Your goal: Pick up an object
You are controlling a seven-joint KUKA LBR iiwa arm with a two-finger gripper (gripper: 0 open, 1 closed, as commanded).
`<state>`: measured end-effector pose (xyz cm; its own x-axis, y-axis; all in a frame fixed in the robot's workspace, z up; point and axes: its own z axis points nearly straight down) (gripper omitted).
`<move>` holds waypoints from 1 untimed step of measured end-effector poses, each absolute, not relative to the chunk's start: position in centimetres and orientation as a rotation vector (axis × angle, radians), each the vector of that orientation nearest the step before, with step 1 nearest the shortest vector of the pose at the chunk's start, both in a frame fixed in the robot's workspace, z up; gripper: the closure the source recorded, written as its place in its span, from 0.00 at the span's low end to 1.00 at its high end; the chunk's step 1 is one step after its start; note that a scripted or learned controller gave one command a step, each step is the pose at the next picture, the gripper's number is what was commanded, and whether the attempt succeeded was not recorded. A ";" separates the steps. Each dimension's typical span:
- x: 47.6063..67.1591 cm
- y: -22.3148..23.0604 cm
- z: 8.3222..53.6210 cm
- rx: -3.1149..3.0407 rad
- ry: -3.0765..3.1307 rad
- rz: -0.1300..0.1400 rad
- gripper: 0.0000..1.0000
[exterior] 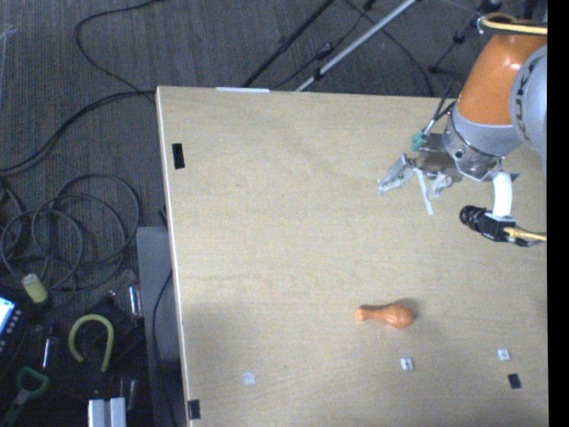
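Nearest the camera, 2 small white tags and a black mark sit on the tan bench top. Just above them lies 1 orange pear-shaped object, on its side with its narrow end pointing left. Well apart from it, near the right edge, hangs the gripper, its 2 pale fingers spread apart with nothing between them. Cables coil on the dark floor at left.
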<state>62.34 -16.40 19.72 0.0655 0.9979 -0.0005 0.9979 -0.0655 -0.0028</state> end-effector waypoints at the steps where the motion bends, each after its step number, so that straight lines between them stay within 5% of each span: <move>1: 64.8 -20.7 13.8 -2.158 -2.284 0.005 0.00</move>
